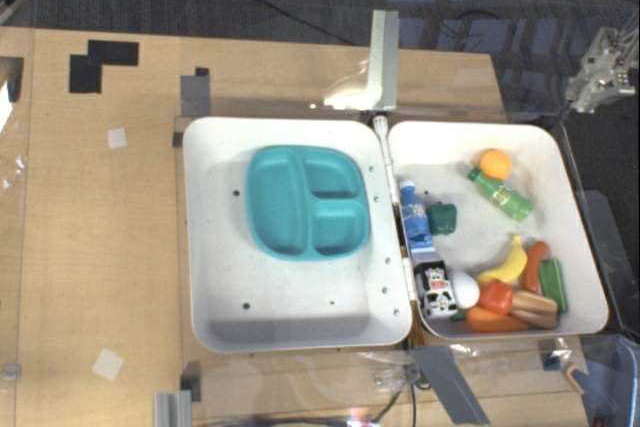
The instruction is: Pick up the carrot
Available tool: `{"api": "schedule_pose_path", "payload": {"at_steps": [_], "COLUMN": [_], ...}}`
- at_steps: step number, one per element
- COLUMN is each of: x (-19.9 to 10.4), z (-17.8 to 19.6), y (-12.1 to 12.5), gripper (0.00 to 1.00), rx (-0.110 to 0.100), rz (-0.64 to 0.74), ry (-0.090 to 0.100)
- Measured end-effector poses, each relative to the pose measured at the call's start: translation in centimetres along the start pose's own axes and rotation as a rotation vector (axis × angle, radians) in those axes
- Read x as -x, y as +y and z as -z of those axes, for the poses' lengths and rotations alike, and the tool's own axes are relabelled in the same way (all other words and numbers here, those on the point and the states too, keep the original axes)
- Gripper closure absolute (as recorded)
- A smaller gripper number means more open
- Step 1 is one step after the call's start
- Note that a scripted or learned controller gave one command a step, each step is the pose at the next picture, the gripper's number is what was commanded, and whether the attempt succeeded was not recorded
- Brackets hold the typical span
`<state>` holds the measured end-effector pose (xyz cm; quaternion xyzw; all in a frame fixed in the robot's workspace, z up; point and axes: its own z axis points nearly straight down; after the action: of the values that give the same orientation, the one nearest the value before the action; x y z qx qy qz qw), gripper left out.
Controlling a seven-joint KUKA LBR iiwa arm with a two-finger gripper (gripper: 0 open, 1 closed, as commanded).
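Parked at the far right, beyond the right bin's (560,150) far right corner, the claw (603,75) hangs over the dark floor, well apart from all the items; I cannot tell if it is released or clenched, because it looks too small and blurred. It grasps nothing that I can see.

Nearest to the camera, along the near edge of the right bin, the carrot (492,320) lies flat, and I judge it is the orange piece there. It is pressed under a brown sausage-like piece (533,307) and a red vegetable (496,295), so a clean grip seems difficult. Just beside it, toward the near left corner, stand a white egg (466,293) and a small black-and-white carton (434,287).

Further in, a banana (508,264) and a dark green vegetable (552,283) lean together near the right wall. A blue bottle (411,213) lies along the left wall.

Farthest, an orange (495,163) touches a green bottle (503,196).

The left bin (215,215) carries a teal divided plate (307,202), probably as the place for picked items.
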<state>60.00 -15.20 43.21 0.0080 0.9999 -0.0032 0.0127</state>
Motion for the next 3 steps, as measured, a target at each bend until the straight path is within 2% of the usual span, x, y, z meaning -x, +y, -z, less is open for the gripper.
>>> {"api": "schedule_pose_path", "payload": {"at_steps": [1,2,3], "x": [1.8,-8.5,-7.0], "z": [5.8,4.2,-5.7], "y": [-4.9,-5.2,-5.4], "gripper": [1.00,1.00,1.00], "rx": [0.003,0.008,0.016], "rz": [0.390,0.705,1.020], "ry": [0.007,0.011,0.014]}}
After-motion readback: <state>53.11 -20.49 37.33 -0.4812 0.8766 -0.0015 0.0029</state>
